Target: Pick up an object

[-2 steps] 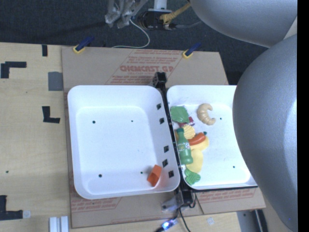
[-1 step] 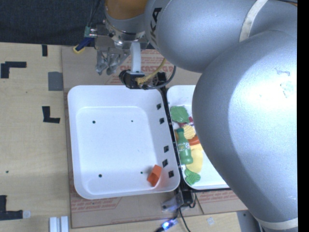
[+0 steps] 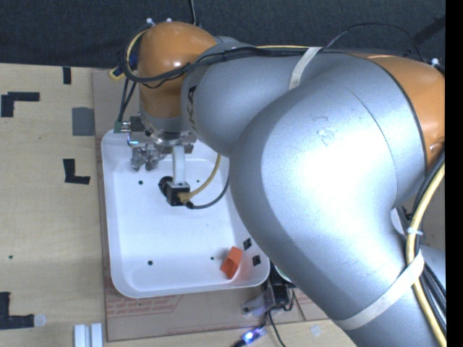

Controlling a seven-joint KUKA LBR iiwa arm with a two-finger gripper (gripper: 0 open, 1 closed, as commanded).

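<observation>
Fingers [image 3: 136, 162] of the gripper [image 3: 144, 163] stand a little apart, with nothing between them. They point down at the floor of the white bin [image 3: 116, 215], near its far left corner. The orange band [image 3: 163, 63] of the wrist sits directly above them, and the grey arm [image 3: 325, 194] sweeps in from the right, covering much of the bench [image 3: 43, 215].

The orange block [image 3: 231, 263] lies well apart from the fingers, across the bin, below them and to their right in the view. It rests on the floor close to the near right corner, just beside the right wall. Its long axis runs nearly up and down the view, and its upper end leans slightly to the right, away from the fingers. Two small black marks [image 3: 247, 245] sit on the bin wall just past that upper end. The white floor between the fingers and the block is bare apart from a few small dark dots [image 3: 150, 262].
</observation>
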